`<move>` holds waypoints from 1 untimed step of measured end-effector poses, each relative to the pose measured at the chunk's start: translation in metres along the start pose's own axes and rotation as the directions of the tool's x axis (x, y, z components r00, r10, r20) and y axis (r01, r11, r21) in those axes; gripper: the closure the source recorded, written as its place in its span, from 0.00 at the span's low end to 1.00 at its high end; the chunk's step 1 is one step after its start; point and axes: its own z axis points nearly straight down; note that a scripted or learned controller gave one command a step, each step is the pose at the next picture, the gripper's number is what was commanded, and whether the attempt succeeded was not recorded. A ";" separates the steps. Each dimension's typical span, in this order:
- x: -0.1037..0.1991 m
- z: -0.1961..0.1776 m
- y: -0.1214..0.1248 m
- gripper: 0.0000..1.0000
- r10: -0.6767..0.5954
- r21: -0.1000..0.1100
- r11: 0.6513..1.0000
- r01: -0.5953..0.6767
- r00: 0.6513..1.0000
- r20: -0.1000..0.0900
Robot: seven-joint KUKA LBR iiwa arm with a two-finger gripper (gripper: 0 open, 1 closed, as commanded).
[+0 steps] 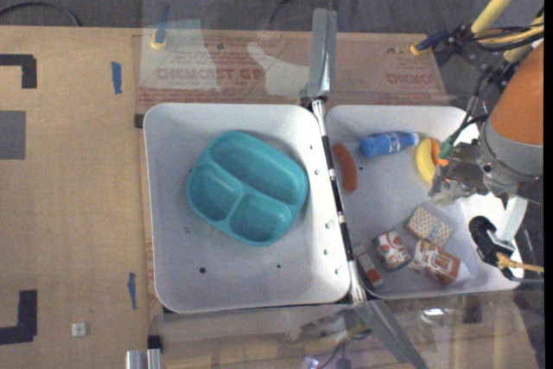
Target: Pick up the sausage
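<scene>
- Sausage, reddish-brown and elongated [346, 166]: lies in the right shallow white bin [380, 281], close against that bin's left wall, long axis running roughly front to back. Nothing touches it.
- Right bin, other contents: a blue plastic bottle with a white cap [387, 143] lying on its side just right of the sausage's upper end; a yellow banana-shaped item [425, 160] beside the bottle, partly covered by the arm; a small checkered tan packet [429, 225]; a red-and-white printed carton [393, 250]; a brown-and-white carton [438, 262] touching or nearly touching the latter.
- Left shallow white bin [173, 272]: holds a teal plastic divided plate with three compartments [248, 187], set near the middle and turned at an angle.
- Arm: grey with an orange band [523, 108], entering from the right and standing over the right side of the right bin.
- Claw [451, 184]: positioned near the banana-shaped item and above the checkered packet, well apart from the sausage. Whether it is spread or closed cannot be told from this angle; no object is seen in its grasp.
- Desk [69, 186]: light brown surface with blue tape marks [116, 78] and black markings at its left.
</scene>
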 end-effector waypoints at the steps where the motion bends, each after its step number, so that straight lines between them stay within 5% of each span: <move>1: 0.016 -0.018 0.025 1.00 0.418 0.002 0.909 -0.418 0.909 0.001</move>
